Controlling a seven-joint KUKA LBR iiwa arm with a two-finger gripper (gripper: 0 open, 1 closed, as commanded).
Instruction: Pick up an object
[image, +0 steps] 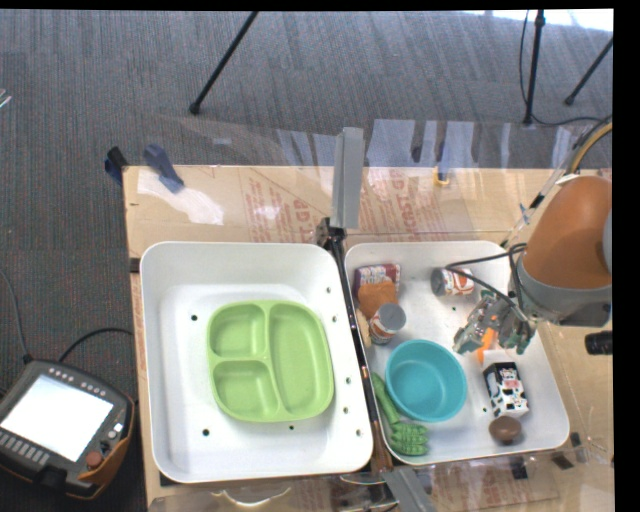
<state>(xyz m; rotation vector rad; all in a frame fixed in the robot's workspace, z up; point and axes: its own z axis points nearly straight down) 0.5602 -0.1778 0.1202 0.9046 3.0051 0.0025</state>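
hovering low in the right bin (556, 420), gripper (487, 335) sat w/ an orange obj (486, 346) right at its tips; couldn't tell if it was clamped or apart. pick not yet confirmed, lift left. blue bowl (427, 380) just beside

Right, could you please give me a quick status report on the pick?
Pincer low over right bin, near something orange; grip unclear. Blue bowl and toy car close beside. Nothing seen lifted.
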